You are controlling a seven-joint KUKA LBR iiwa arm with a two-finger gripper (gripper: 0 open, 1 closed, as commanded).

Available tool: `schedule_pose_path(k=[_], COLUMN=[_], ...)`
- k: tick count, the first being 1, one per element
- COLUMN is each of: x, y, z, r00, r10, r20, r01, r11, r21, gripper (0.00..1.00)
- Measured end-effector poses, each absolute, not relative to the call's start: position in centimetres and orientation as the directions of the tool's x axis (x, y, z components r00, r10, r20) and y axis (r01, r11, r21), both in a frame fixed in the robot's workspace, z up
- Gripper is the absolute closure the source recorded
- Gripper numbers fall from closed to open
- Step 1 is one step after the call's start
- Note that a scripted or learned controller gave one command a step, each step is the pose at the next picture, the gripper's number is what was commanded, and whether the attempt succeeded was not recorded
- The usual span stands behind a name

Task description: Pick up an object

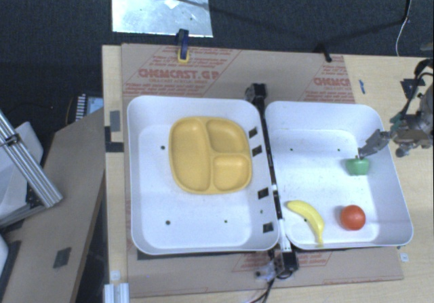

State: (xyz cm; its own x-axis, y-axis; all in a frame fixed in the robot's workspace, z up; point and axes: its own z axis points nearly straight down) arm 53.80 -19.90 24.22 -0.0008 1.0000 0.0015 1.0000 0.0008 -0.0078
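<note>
Two shallow white bins side by side on the bench: left bin [146,227] holds one yellow divided plate [209,154], three compartments, lying flat near the bin's middle. Right bin [319,122] holds three items: one yellow banana [307,219] at the front edge near the divider, one red tomato-like ball [352,217] just right of it and apart from it, and one small green object [358,165] against the right wall, shape too small to name. Arm enters from the right, mostly cut off by the frame edge; just the wrist hardware and cabling are in frame. Gripper [369,147] sits at the right bin's right wall, its tip angled down-left and ending right at the top of the green object, looks touching or nearly so. One grey finger is distinguishable; can't separate a second one from it, so spread vs closed: can't tell, and nothing is visibly pinched. One blue-and-yellow clamp [182,46] at the cardboard's rear edge. Black brackets along the divider between bins, detail unclear.
</note>
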Motion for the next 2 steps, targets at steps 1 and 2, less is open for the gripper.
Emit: schedule_pose_path(k=[1,2], x=[54.0,54.2], y=[-19.9,-19.1], z=[24.7,20.3], r00=[-0.003,-0.002], r10=[1.000,1.000], r20=[-0.001,0.001], r01=[1.000,1.000], r11=[0.003,0.002], r21=[0.001,-0.001], gripper=[0.00,0.00])
